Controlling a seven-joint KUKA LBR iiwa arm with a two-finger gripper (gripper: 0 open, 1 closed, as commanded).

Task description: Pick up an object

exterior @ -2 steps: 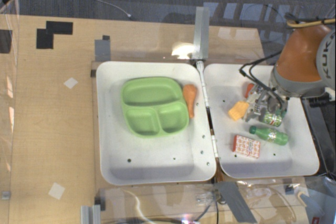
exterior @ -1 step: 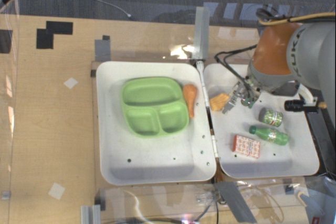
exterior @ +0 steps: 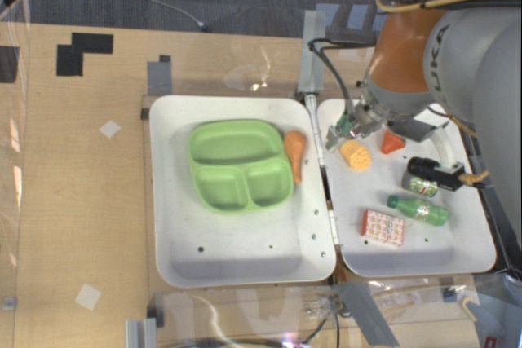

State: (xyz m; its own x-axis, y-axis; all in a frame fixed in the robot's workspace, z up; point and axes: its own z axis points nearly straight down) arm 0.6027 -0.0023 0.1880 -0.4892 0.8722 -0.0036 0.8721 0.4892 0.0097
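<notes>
- End effector (exterior: 344,129): we cannot tell its opening or hold.
- Just beside it: small yellow-orange plastic wedge (exterior: 355,155); we judge it light, stiff, slippery; grip the flat sides.

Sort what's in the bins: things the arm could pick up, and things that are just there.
Pickable: yellow piece beside the gripper, red piece, dark bottle, green bottle, red patterned packet, carrot.

Just there: green divided tray, black tape marks.

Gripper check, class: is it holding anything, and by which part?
Nothing is visibly held. The gripper hovers above the right bin, just beside the yellow piece, with nothing between its fingers.
</notes>
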